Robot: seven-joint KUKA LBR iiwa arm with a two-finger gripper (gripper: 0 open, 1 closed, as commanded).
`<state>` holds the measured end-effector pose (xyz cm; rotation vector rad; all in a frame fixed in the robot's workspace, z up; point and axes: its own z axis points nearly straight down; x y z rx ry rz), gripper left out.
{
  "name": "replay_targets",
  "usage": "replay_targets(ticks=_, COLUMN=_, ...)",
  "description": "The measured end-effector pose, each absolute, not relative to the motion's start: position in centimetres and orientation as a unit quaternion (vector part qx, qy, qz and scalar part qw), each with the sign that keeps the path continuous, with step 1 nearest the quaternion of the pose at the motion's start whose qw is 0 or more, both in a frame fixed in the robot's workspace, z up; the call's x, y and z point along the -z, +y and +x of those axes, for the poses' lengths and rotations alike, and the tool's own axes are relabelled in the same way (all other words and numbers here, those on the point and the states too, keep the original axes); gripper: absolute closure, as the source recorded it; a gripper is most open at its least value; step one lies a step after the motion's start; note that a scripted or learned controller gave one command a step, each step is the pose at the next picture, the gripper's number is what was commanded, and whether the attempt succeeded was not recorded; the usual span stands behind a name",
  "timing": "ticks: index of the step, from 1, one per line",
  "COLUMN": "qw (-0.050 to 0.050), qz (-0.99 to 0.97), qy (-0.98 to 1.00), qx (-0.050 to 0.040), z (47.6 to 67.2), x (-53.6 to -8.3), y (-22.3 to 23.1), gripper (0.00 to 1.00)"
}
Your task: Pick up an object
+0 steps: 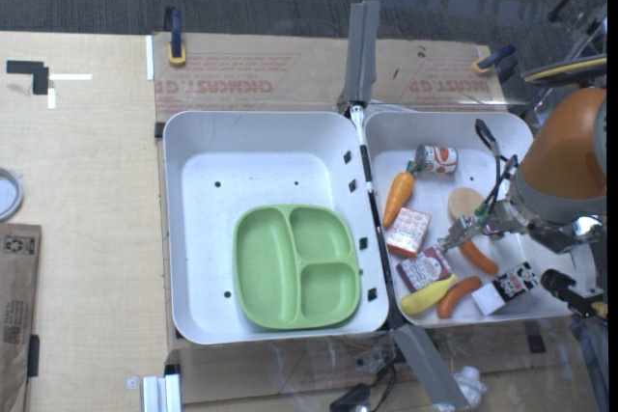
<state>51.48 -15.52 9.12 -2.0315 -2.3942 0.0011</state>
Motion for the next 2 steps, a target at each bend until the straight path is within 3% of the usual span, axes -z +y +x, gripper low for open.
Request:
replay_targets(ticks=1, qw=0.001, qz=-0.648, qy=-0.761, qx=0.0000, z=51.5, x=-10.0, y=-15.6, gripper=1.00)
replay_targets(ticks=2, qw=0.000, qz=-0.723, qy=-0.691, qx=-0.0012, z=49.0, x=-21.4, y=-12.8, gripper=1.00)
